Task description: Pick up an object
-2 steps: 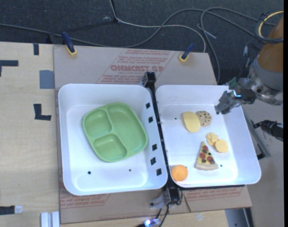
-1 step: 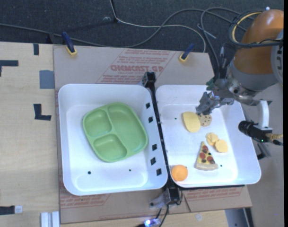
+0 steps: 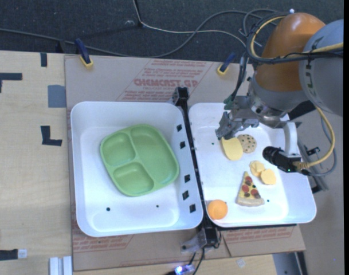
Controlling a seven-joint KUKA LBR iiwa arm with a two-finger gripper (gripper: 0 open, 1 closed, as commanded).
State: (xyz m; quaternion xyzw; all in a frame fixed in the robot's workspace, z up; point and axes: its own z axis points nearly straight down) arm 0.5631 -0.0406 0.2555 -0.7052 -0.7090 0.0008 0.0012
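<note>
Two shallow white bins are seen side by side on the table [image 3: 25, 171], with a black divider strip [image 3: 188, 153] running between them. The left bin [image 3: 82, 125] is occupied by a green sectioned tray [image 3: 139, 159], laid flat near the bin's middle, slightly turned. The right bin [image 3: 303, 205] is where the small pieces are gathered: a pale yellow rounded piece [image 3: 232, 149] and a speckled cookie [image 3: 248, 142] are found touching each other in the middle of the bin, toward its far edge; two small yellow chips [image 3: 262, 173] are placed just beside each other nearer the right edge; a pizza slice [image 3: 249, 191] is laid toward the near edge, close under the chips; an orange ball [image 3: 218, 209] is tucked into the near left corner against the divider. The gripper [image 3: 228, 128] is held low over the far part of the right bin, right above the yellow piece and the cookie, and its fingers are blurred against the bin floor, so whether they are spread or pressed together cannot be told; nothing is seen pinched between them. Cables [image 3: 163, 42] are trailed across the dark floor beyond the table's far edge.
</note>
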